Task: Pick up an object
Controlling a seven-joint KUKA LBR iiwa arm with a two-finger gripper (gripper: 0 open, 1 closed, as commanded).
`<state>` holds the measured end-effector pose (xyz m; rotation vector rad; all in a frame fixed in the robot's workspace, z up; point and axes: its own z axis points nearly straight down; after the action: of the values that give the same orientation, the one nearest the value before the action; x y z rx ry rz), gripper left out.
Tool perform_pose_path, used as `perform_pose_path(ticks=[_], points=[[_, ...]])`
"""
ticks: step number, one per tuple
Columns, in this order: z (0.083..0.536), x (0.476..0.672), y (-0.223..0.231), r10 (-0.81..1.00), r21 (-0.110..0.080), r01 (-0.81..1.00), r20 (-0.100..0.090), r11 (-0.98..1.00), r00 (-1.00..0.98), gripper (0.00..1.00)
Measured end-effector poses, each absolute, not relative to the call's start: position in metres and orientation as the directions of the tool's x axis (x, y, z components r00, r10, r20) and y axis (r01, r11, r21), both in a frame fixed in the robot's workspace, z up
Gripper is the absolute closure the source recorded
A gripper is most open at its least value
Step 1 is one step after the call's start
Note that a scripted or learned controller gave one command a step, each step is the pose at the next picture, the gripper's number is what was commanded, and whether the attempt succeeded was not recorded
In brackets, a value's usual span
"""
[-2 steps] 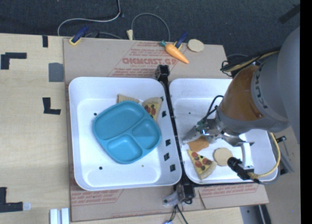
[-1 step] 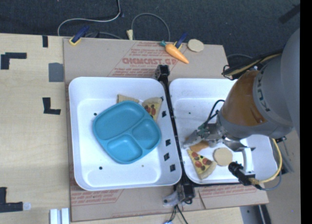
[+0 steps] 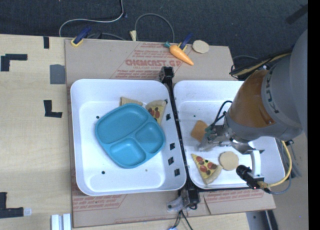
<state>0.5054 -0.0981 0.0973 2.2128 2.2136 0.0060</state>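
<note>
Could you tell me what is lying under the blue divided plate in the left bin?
Poking out from under the blue plate at its far edge are two pizza slices, partly covered. Anything else beneath is hidden.

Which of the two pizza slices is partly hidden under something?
The pizza slice in the left bin: the blue divided plate overlaps it. The pizza slice in the right bin lies fully in the open.

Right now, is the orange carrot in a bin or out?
Out. The carrot lies on the cardboard beyond the bins' far rims, near a small tan disc.

Plate (image 3: 130, 135) in left bin (image 3: 80, 139); pizza slice (image 3: 207, 167), perhaps cookie (image 3: 229, 160), right.
</note>
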Motion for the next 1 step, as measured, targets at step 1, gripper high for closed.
perform_pose_path(ticks=[1], points=[[0.0966, 0.505, -0.0981, 1.0, 0.009, 1.0, -0.005, 0.0, 0.0, 0.0]])
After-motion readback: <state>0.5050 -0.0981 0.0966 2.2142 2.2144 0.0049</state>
